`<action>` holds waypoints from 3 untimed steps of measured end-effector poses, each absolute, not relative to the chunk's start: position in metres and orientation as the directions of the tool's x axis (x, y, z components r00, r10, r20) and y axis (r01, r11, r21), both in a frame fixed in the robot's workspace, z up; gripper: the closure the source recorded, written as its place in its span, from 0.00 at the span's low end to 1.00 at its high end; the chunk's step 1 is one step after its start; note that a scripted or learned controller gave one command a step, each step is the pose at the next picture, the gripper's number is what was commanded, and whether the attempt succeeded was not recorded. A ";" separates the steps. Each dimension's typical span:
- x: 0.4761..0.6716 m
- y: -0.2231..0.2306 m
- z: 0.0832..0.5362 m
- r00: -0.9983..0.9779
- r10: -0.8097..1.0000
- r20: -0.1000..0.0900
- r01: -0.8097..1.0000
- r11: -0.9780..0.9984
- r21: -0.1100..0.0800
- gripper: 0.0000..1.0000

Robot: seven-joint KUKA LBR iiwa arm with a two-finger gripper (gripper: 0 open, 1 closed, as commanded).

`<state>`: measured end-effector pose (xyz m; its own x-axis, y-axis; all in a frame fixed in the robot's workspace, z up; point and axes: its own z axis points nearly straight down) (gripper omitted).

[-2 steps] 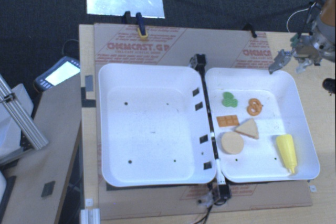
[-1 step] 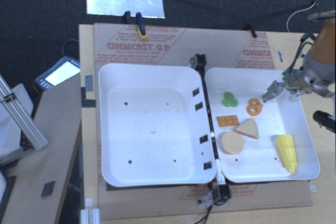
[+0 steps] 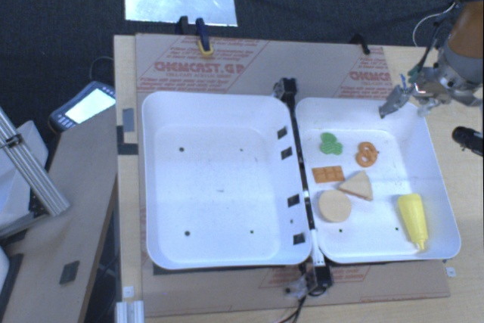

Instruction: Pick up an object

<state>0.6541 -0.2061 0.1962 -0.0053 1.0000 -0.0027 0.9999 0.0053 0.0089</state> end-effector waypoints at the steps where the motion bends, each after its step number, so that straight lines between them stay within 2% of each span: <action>1: 0.598 -0.206 0.094 0.000 1.000 0.003 1.000 0.000 -0.010 0.00; 2: 0.659 -0.206 0.263 -0.007 1.000 -0.008 1.000 0.007 0.024 0.00; 3: 0.601 -0.207 0.213 0.000 1.000 0.001 1.000 0.000 -0.005 0.00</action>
